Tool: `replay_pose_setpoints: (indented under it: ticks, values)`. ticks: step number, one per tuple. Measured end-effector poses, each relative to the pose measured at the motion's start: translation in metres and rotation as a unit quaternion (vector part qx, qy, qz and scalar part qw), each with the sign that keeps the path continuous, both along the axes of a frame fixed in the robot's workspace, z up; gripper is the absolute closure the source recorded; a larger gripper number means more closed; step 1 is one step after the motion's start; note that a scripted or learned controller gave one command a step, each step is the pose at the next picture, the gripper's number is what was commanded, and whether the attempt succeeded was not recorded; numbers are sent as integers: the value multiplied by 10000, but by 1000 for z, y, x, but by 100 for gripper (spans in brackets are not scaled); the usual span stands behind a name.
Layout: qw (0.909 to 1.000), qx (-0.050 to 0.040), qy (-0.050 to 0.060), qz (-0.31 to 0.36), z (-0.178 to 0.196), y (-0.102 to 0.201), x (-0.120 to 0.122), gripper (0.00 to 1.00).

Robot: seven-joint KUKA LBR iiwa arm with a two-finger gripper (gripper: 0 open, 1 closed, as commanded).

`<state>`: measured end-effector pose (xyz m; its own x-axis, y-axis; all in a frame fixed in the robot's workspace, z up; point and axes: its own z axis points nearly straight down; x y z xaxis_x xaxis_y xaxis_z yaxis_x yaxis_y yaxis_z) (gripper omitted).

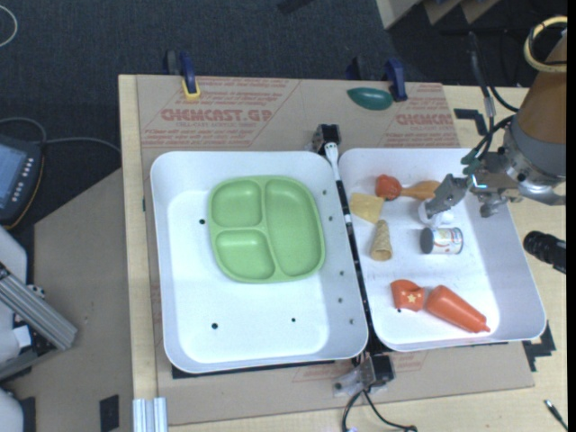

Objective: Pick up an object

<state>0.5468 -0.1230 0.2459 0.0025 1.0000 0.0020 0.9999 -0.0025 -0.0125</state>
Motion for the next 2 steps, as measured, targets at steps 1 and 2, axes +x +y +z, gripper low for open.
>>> replay_pose_setpoints:
  ticks: [1,2]
  values:
    - [10000,-8,-62,13,6,0,2,0]
    - [10000,0,-28,12,-56,4,7,0]
